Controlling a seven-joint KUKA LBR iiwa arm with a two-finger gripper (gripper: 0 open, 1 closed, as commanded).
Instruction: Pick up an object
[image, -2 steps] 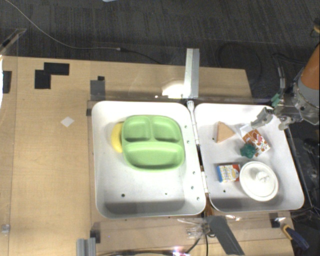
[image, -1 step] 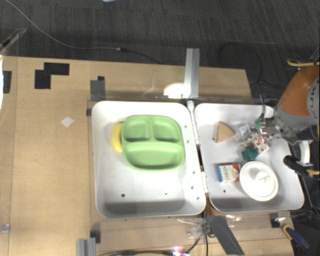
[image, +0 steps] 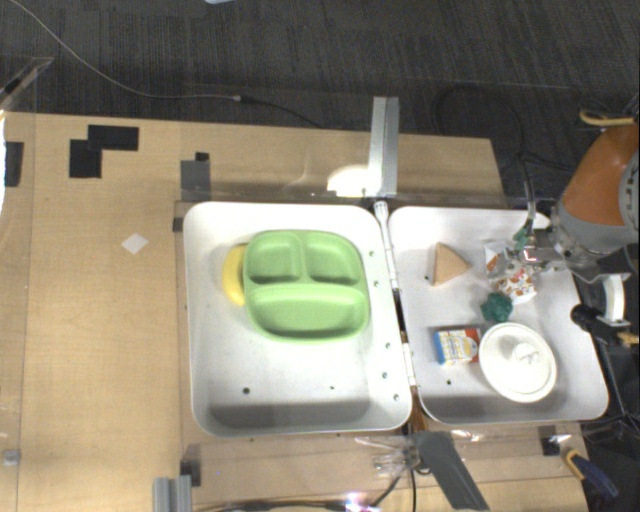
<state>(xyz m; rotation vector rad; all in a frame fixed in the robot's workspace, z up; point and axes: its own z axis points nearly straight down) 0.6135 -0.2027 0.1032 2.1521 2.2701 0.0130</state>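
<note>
At far right of right bin (image: 590, 400), gripper (image: 522, 262) hangs over small patterned object (image: 517, 285); finger state cannot tell. Descend straight, avoid green ball (image: 497, 307) and white bowl (image: 517, 361) nearby, close firmly.

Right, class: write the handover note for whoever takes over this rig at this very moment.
Gripper: low over the right white bin's far right part, by a small red-and-white patterned item; whether it grips anything cannot be told.
Same bin: tan wedge-shaped block, small teal lump, small blue-and-red carton, round white bowl.
Left white bin: green divided plastic tray over a yellow object.
Done: no lift visible.
Left: pick up one object.
</note>
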